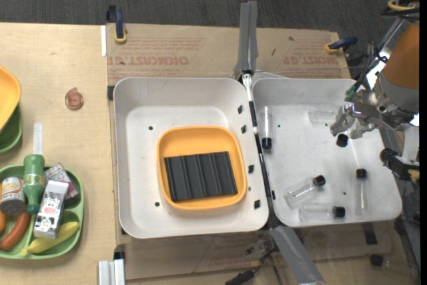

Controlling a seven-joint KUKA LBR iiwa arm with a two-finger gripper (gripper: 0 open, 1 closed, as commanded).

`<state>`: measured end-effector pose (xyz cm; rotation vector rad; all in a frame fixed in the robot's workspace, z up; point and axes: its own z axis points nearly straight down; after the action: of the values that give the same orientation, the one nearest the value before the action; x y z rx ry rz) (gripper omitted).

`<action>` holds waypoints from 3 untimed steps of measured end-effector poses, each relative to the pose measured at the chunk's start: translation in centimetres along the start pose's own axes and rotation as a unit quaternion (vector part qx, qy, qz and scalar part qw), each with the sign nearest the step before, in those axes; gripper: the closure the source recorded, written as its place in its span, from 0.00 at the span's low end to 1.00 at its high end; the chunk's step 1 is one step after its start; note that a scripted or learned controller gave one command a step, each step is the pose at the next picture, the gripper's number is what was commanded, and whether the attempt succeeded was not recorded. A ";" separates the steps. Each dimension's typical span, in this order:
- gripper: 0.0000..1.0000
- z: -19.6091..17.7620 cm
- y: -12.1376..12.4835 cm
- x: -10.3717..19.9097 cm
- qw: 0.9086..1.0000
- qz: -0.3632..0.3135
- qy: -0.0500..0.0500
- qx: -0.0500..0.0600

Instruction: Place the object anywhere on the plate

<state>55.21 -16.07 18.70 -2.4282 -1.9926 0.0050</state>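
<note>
An orange plate (198,137) with rounded corners sits in the middle of the left bin (137,143). A black ridged rectangular slab (200,175) lies flat on the plate, toward its near side. My gripper (345,125) hangs over the far right part of the right bin (287,103), well apart from the plate. A small black cap (342,140) shows just below the gripper; whether it is held or lying on the bin floor is not clear.
Several clear vials with black caps lie in the right bin: one along the left wall (265,127), one near the middle (303,189), one at the right (361,189), one by the near edge (320,212). A green tray (67,237) of toy food sits at far left.
</note>
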 end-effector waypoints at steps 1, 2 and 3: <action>1.00 -2.4 6.5 2.7 0.996 -0.087 0.000 0.000; 1.00 -3.3 9.9 3.2 0.992 -0.127 0.000 -0.001; 1.00 -6.4 10.2 3.5 0.977 -0.215 0.000 -0.002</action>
<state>65.92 -14.63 25.10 -1.9446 -2.4705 0.0019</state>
